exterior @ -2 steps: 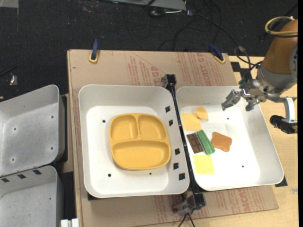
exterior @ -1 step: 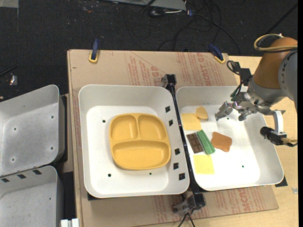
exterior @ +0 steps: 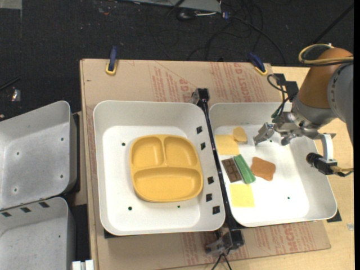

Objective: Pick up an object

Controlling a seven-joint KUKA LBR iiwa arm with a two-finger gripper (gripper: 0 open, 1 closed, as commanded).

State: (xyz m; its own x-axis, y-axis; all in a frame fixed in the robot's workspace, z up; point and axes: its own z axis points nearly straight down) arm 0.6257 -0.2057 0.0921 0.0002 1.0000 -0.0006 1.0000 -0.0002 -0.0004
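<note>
The right bin (exterior: pixel 315 204) holds several small items: a pale yellow slice (exterior: pixel 226 145), a small tan piece (exterior: pixel 240 134), a brown bar (exterior: pixel 230 170), a green stick (exterior: pixel 244 169), an orange-brown piece (exterior: pixel 262 168) and a yellow square (exterior: pixel 242 195). My gripper (exterior: pixel 274 136) hangs over the upper middle of this bin, just right of the tan piece and above the orange-brown piece. Its fingers are spread open with nothing between them.
The left bin (exterior: pixel 109 207) carries a yellow divided plate (exterior: pixel 167 167). A black divider (exterior: pixel 212 162) runs between the two bins. The arm's orange band (exterior: pixel 318 80) comes in over the right bin's far right corner. White lids (exterior: pixel 34 151) lie left of the bench.
</note>
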